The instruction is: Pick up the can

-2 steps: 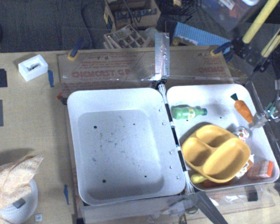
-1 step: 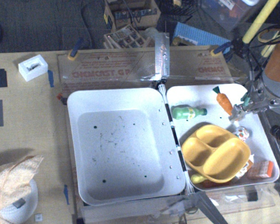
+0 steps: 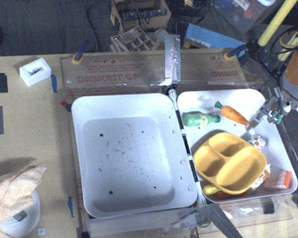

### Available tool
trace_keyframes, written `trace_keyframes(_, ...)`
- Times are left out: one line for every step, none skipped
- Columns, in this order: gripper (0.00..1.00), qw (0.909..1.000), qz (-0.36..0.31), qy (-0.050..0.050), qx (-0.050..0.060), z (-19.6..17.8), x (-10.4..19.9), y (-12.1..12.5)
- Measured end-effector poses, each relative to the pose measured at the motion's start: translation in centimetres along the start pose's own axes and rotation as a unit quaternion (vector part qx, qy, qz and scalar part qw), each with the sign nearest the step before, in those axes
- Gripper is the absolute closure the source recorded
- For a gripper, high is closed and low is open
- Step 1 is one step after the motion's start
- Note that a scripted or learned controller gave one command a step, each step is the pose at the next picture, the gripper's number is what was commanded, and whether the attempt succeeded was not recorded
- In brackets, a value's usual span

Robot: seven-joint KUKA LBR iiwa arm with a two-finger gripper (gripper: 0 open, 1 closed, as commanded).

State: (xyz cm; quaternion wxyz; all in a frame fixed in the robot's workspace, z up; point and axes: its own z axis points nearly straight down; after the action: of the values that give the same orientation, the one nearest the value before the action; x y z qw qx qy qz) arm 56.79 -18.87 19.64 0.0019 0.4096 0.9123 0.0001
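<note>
Since the gripper (image 3: 263, 115) hangs at a slant over the right wall of the right bin (image 3: 287, 147), too small and blurred to read, I cannot tell whether it is spread or closed. Nothing appears to be held in it.

Just beside its tip lie a carrot (image 3: 234, 114) and a small white and red ball (image 3: 258, 142). Neither one matters to the job.

What I take to be the can (image 3: 277, 180) is the orange-red cylinder lying on its side in the near right corner of that bin, well apart from the gripper. Its left end seems tucked under the rim of the yellow divided plate (image 3: 231, 162).

Doing the step well probably means travelling toward the near corner first and only then coming down. The jaws should be set wide and across the can's round body, not along its length. The bin wall and the plate rim crowd both sides, so a centred, straight descent seems safest; a can on its side may roll if nudged.

A green bottle (image 3: 198, 120) lies clear of the route, and the left bin (image 3: 80, 145) has no part in it.
</note>
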Motion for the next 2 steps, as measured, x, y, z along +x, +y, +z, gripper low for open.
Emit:
trace_keyframes(0.00,1.0000,0.000,0.000,0.000,0.0,0.0,0.0)
trace_keyframes(0.00,1.0000,-0.001,0.000,0.000,5.5,-4.3,-0.4)
